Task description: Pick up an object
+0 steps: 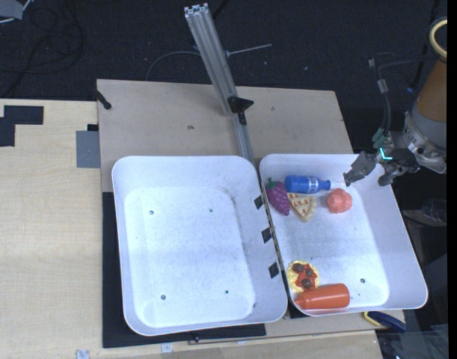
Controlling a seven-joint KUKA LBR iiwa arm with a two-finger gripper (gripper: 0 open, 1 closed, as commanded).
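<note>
Gripper (372, 172) sits over right bin's (396, 230) top-right rim. Just left of it: red ball (338, 200), blue bottle (305, 184), pizza slice (302, 206), purple grapes (277, 197), crowded. Open floor below-left. Farther down: orange sausage (322, 298), yellow toy (302, 274). Left bin (138, 182) beyond, open.

Two white bins (187, 245); six toys (307, 184): bottle, grapes, two pizza slices, tomato, sausage.

No readable text, blue bottle (307, 184) label (too blurred)
</note>
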